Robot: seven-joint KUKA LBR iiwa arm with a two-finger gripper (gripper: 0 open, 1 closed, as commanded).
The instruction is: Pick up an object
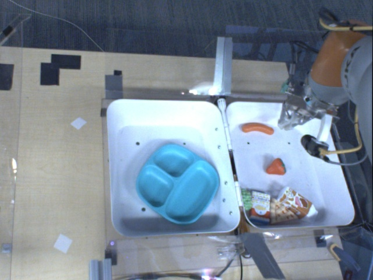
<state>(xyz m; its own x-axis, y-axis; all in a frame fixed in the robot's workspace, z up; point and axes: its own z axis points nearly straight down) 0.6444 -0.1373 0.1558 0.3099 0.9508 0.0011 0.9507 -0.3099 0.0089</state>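
Left bin: I see a blue three-compartment plastic plate (177, 182) lying in the left shallow white bin (122, 156).
Right bin: snack packets (278, 206) at its near edge; orange sausage-shaped toy (257, 129) and small orange-red toy (276, 167) lie apart.
Gripper (293, 118): above the right shallow white bin (341, 197), just right of the sausage; its opening I cannot tell.

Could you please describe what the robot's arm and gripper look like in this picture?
The arm is grey with a broad orange band above the wrist. Pale yellowish cables loop over the top of the band and run along the arm's side, past a black fitting. The gripper at its end is small and metallic grey, its details too small to make out.
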